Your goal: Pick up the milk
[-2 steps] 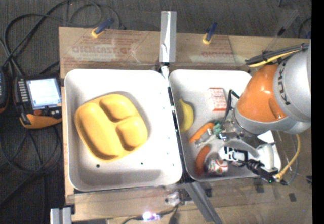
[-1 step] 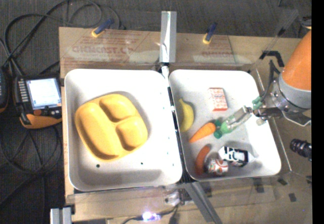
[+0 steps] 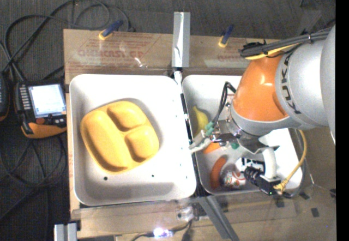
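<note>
My gripper (image 3: pixel 209 139) is low in the right bin (image 3: pixel 207 84), near its left wall, and the arm's grey and orange wrist (image 3: pixel 267 92) covers most of that bin. Just beyond the gripper lies a yellow banana-like piece (image 3: pixel 200 118). In front of it sit an orange rounded piece (image 3: pixel 218 165) and a red and white round item (image 3: pixel 234 179). I cannot make out a milk carton among the things that show; the wrist hides what lies under it.
The left bin (image 3: pixel 87 84) holds a yellow divided plate (image 3: pixel 120 135). A metal divider post (image 3: pixel 180 38) stands between the bins at the back. Blue clamps (image 3: pixel 110 29) hold the board's far edge. A small screen device (image 3: pixel 43 101) sits left of the bench.
</note>
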### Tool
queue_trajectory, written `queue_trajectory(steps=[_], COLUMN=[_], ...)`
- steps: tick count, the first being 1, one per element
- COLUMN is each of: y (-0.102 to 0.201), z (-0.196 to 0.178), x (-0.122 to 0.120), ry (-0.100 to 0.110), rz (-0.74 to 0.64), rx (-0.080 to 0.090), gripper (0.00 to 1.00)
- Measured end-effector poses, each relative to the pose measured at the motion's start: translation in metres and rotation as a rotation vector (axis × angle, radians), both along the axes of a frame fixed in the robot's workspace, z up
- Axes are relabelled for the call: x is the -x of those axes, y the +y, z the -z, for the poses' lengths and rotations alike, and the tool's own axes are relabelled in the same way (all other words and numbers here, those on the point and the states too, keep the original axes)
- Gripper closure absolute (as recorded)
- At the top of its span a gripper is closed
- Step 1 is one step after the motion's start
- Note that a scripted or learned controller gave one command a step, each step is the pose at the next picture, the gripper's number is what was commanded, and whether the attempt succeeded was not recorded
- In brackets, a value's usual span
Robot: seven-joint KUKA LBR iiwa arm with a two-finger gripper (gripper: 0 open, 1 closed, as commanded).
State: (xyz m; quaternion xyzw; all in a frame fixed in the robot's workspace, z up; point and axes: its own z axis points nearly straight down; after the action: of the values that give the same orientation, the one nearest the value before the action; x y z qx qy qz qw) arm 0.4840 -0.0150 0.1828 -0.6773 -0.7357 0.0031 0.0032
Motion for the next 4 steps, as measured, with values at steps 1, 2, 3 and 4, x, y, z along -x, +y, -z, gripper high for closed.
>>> queue_trajectory(steps=[1, 2, 3, 4], y=[-0.093, -0.115, -0.028, -0.092], z=[-0.137, -0.205, -0.104, 0.046], x=[-0.002, -0.002, -0.055, -0.02], ry=[-0.004, -0.004, -0.002, 0.0], rz=[0.08, 0.035, -0.118, -0.293], rx=[0.005, 0.004, 0.0, -0.005], gripper=[0.0, 0.0, 0.0, 0.0])
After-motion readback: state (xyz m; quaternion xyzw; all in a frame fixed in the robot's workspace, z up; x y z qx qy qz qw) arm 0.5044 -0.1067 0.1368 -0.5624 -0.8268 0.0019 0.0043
